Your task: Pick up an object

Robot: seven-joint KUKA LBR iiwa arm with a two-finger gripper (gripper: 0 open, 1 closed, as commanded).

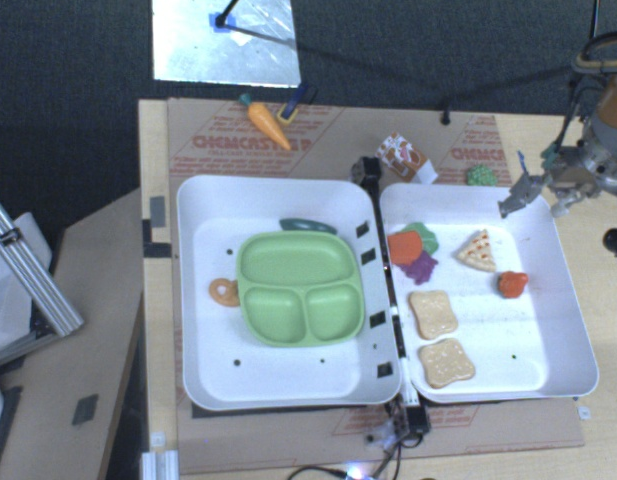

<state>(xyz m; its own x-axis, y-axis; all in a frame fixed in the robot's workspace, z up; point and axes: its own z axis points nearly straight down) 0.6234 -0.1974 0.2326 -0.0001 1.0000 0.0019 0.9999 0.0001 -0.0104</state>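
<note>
The gripper (pixel 540 196) hangs at the far right corner of the right bin (pixel 558 268), its two fingers spread apart with nothing between them — one tip over the bin's upper rim, the other just beyond it. The grey wrist rises behind it toward the right edge of the view.

Inside the right bin lie the toy foods. A pizza slice (pixel 478 250) sits nearest the gripper, a little below and to its left. A small red tomato-like piece (pixel 512 284) lies just below the slice, near the right wall. Toward the bin's left wall an orange-red piece (pixel 404 247), a green leaf shape (pixel 425 235) and a purple piece (pixel 419 266) touch one another in a cluster. Two slices of toast lie lower down — one (pixel 433 313) above the other (pixel 446 361), close but apart.

The left bin (pixel 203 268) holds a green divided plate (pixel 296 287) with three compartments, a small pretzel-like ring (pixel 225 292) just beside its left edge, and a dark green piece (pixel 308 226) at its far rim.

Outside the bins, on the cardboard, rest a toy carrot (pixel 268 125), a small printed packet (pixel 400 155) and a green floret (pixel 480 176).
</note>
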